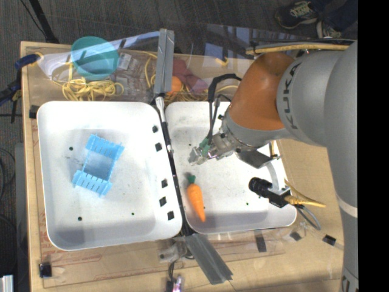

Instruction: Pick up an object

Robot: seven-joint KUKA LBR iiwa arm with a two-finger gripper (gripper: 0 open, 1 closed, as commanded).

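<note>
Looming over the frame's right, my arm [292, 96] is positioning the claw [199, 154] in the right bin [182, 117]; its closure cannot be told. I am targeting the carrot [195, 202] at lower centre, aligning along its length.

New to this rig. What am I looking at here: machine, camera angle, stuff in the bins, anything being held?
One camera looks down at a slant on a bench with two shallow white bins. The big grey and orange thing is a robot arm reaching in from the right; its job is picking up an object. Its hand hangs over the right bin, and nothing shows between its fingers. That bin holds a toy carrot near its front left. The left bin holds a blue plastic rack. Behind the bins lie a teal bowl and yellow cord.
</note>
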